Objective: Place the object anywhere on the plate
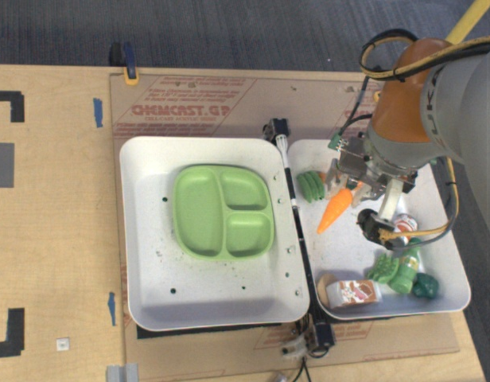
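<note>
A green plate (pixel 223 212) with three compartments lies in the left white bin (pixel 149 293), with nothing on it. An orange carrot (pixel 332 211) lies at a slant in the right bin (pixel 452 293), its tip pointing down-left. My gripper (pixel 348 185) hangs right over the carrot's thick upper end, at or very near it. The grey wrist hides where the two meet, so I cannot make out a hold on the carrot.
In the right bin a ribbed green piece (pixel 311 185) lies just left of the carrot. Green toy vegetables (pixel 398 274) and a small brown-labelled container (pixel 351 292) sit near the front wall. The raised divider (pixel 296 213) runs between the bins.
</note>
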`<state>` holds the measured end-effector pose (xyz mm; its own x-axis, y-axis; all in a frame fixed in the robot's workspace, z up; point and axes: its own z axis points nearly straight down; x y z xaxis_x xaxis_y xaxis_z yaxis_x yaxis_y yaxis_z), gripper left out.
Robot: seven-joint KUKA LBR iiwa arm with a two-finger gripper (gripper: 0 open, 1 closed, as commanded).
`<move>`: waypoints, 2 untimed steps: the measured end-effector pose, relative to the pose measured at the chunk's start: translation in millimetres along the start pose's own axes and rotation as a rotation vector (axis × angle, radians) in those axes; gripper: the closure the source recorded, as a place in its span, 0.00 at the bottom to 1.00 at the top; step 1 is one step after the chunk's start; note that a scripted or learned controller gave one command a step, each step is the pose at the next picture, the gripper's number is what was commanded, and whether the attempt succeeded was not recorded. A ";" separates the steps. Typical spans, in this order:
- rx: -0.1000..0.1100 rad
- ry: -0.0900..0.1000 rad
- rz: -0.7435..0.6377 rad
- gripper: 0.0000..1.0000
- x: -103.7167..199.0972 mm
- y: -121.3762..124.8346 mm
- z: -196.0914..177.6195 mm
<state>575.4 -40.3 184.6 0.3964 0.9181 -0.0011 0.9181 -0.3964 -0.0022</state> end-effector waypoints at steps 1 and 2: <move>-0.002 0.002 -0.006 1.00 46.9 -7.3 -54.9; 0.003 0.000 0.010 1.00 95.5 -27.3 -24.4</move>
<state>588.3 58.3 208.9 0.4052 0.9142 -0.0008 0.9142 -0.4052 -0.0051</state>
